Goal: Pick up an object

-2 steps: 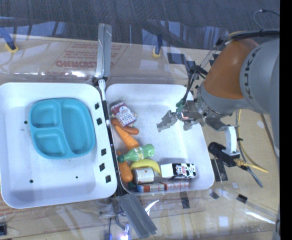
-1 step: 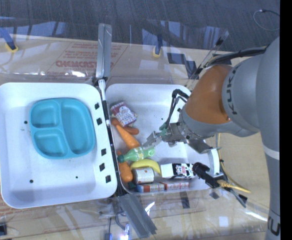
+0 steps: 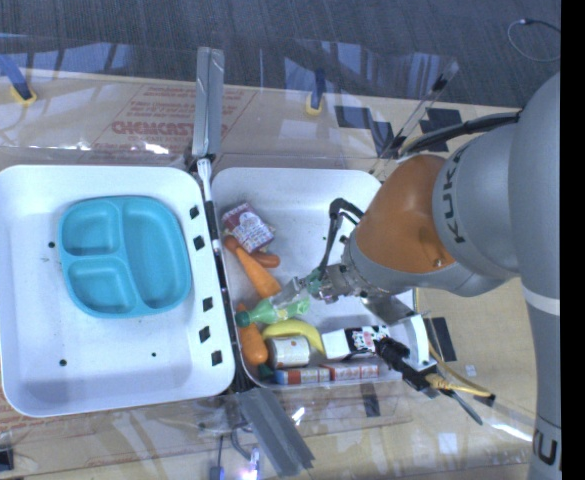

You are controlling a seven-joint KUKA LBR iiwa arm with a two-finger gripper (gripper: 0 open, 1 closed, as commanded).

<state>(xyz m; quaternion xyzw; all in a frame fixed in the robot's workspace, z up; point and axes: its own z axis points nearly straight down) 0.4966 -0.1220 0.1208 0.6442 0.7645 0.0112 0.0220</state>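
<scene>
Left bin [image 3: 12,368]: holds a light-blue divided plate [image 3: 124,254], three compartments, lying flat toward the bin's upper left. Nothing else of note in it.

Divider [image 3: 212,268] between the bins, with dark clips along it.

Right bin [image 3: 292,183]: a crowd of small things along its left and lower sides. From top down: a crinkled snack packet [image 3: 249,226], a carrot [image 3: 255,270] lying at a slant, a green-and-clear item [image 3: 272,308] too blurred to name, a yellow banana [image 3: 297,332], a small orange object [image 3: 253,346] by the divider, a red-and-white can [image 3: 290,352] on its side touching the banana, a long flat box [image 3: 334,373] against the lower wall, and a black-and-white packet [image 3: 357,342] just right of the banana.

Hand [image 3: 317,286]: low over the middle of the right bin, tip beside the clear end of the green item and above the banana. Whether its jaws are apart or together I cannot tell; glare and clutter mask them. Nothing is plainly between them.

Arm [image 3: 442,228]: orange band and grey body cover the bin's right part.

Judged step: the descent onto a pick, target most likely the green-and-clear item or the banana, both lying in the bin. No lift yet. The next move calls for closing on one piece only, in a tight pile where neighbours touch, then rising straight so nothing drags along.
</scene>
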